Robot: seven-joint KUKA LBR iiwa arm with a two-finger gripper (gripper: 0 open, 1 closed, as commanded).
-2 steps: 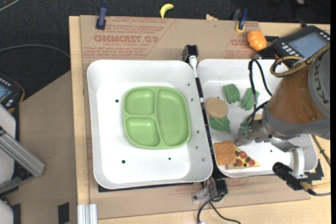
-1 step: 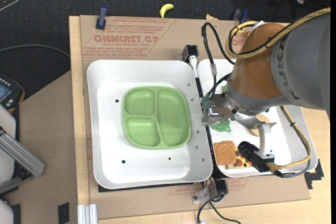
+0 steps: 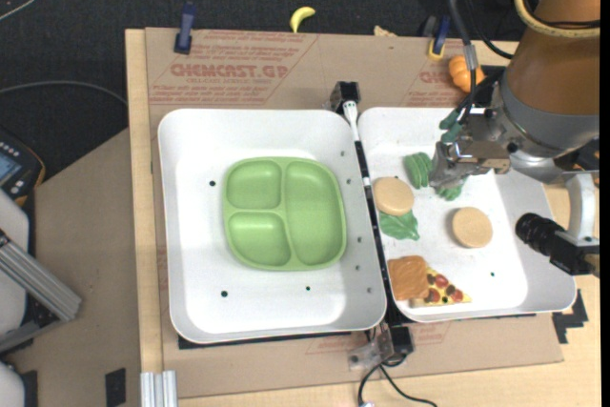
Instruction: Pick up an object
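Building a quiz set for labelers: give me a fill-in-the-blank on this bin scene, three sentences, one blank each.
1. The green divided plate lies in the ____ bin.
2. The plate has ____ compartments.
3. The pincer hangs over the ____ bin, close to a green toy piece and two tan round pieces.

Missing words: left; three; right

Arm comes in from the right edge, orange band at far right top, grey wrist section below it angled down and left. Tool (image 3: 448,178) sits low at the right side of the scene, pointing down. Finger state not readable from this angle.
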